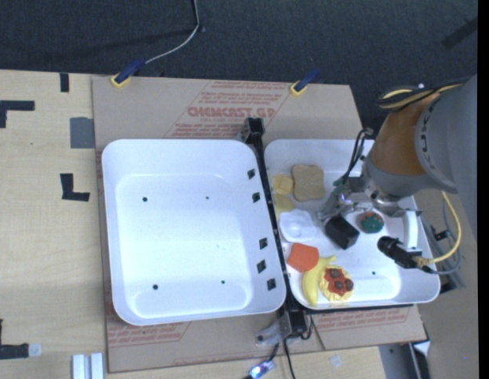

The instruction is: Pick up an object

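Over the right bin (402, 290), the claw (344, 215) hangs low beside a black block (340, 231); its opening cannot be told. Crowded neighbours, white cup (297, 226) and green piece (373, 223), risk being nudged or a grasp slipping.

Arm: single, grey, orange band above the wrist, entering from the right of the camera view, bent downward. Wrist: pointed down and leftward. Gripper (344, 226): low, at the arm's tip, black-bodied; cables, yellow among them, loop alongside the wrist.
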Available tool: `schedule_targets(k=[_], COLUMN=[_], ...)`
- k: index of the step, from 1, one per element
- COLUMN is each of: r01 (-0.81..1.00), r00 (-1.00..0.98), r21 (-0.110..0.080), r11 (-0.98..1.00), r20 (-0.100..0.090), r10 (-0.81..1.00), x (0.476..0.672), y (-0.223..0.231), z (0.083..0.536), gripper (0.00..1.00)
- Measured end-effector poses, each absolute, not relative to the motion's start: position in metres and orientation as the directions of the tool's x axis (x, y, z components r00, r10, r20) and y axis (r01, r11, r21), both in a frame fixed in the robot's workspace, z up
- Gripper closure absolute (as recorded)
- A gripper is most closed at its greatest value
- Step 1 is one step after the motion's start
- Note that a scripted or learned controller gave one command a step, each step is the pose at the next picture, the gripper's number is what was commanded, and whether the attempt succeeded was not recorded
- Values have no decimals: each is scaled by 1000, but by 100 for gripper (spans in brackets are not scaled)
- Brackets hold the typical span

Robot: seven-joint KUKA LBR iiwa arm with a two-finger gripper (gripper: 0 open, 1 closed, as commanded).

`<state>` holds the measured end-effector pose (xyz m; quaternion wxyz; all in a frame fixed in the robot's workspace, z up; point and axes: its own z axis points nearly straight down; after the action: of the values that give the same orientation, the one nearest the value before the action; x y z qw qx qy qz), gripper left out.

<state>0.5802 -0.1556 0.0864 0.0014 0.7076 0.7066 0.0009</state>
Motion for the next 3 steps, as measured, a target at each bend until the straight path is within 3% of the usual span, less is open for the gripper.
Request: schedule_targets(k=[1,2,3], r01=[1000,1000,1000], r00=[-3,-2,-7], r21=[1,2,-1], r11=[3,2,7], r20=[-1,0,-4], r10=[1000,1000,1000], x=[585,585,670], y=[-133,-133,-92], z=[85,85,85], gripper=[100,0,0])
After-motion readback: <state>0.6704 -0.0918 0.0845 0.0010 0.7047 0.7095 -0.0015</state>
